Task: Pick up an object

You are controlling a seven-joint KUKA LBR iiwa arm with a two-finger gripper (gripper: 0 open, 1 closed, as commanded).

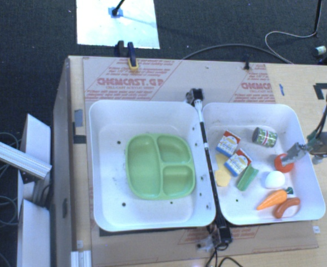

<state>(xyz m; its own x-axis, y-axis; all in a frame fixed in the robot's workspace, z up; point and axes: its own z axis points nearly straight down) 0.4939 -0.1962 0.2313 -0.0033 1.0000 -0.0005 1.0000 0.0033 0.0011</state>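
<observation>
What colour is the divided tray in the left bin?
Light green; the divided tray shows best in the camera view.

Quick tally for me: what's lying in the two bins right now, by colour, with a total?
Green: 3, the tray, can, block
Blue-and-white cartons: 2
Yellow piece: 1
White egg: 1
Orange carrot: 1
Red-orange: 2, tomato, sausage
Total: 10
</observation>
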